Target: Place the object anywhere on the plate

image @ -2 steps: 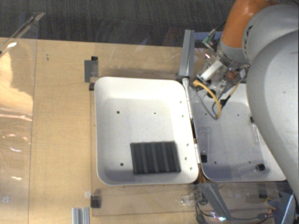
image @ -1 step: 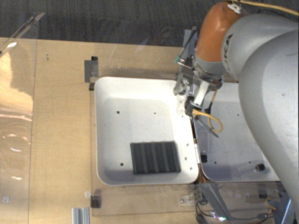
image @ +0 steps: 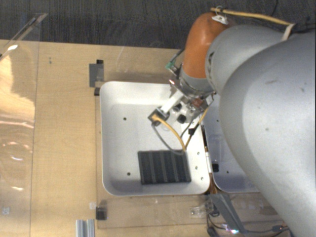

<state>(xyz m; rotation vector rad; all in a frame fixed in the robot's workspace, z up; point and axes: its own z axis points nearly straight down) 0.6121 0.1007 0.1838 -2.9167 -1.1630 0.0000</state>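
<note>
The tool (image: pixel 183 110) is hanging over the far right part of a white bin (image: pixel 113 132), and I cannot tell its grip. The black ribbed slab (image: pixel 164 167) is lying flat by the near wall, apart from it

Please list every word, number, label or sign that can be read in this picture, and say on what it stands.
None. No letters, numbers or labels can be read on the black ribbed slab, the white bin that holds it, the arm or the bench.
</note>
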